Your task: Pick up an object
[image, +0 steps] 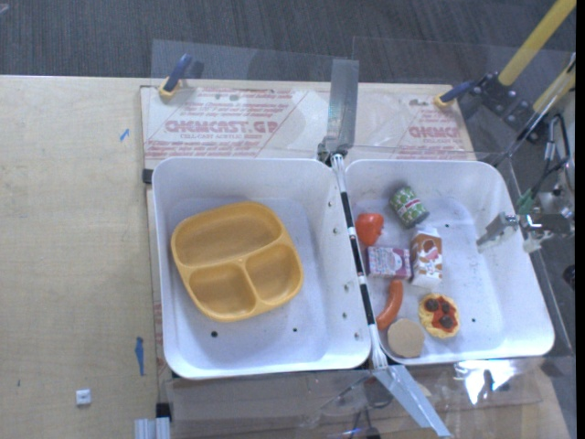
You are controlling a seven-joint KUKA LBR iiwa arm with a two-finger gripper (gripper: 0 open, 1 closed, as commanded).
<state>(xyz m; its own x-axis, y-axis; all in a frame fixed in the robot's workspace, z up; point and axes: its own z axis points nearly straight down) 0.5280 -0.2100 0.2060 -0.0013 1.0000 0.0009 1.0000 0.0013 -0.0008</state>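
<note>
Though blurred, "CHEMCAST" print [223, 126] behind the bins; fingers [500, 230] parted over the right bin [494, 300], nothing held.

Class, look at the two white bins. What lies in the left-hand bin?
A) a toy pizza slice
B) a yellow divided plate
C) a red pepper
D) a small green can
B: the yellow divided plate lies alone in the left bin, while the small food items lie in the right bin.
</note>
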